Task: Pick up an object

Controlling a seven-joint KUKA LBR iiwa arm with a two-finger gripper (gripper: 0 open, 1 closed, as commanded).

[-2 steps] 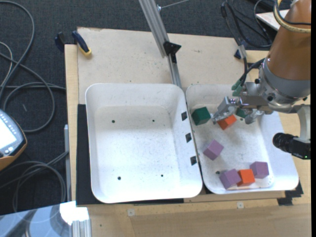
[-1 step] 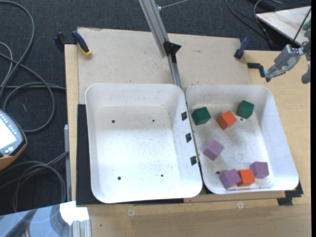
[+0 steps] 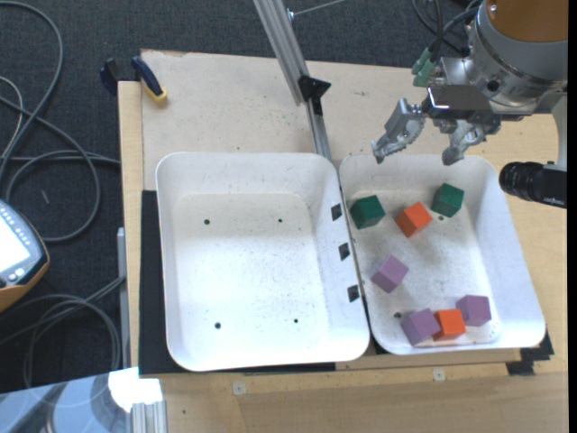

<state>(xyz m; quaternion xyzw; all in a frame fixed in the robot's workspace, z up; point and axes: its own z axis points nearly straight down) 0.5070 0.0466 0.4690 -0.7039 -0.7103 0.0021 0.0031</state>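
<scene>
White bins (image 3: 243, 174); 2 green cubes (image 3: 367, 211), 2 orange (image 3: 414, 218), 3 purple (image 3: 389, 273)

arm (image 3: 527, 34): cut off by the top and right edges; orange band only partly in frame | grey device (image 3: 16, 258): cropped at the left edge; kind unclear | black cylinder (image 3: 534, 183): runs out at the right edge | orange block (image 3: 450, 323): wedged between two purple blocks (image 3: 420, 326); sides partly covered
</scene>
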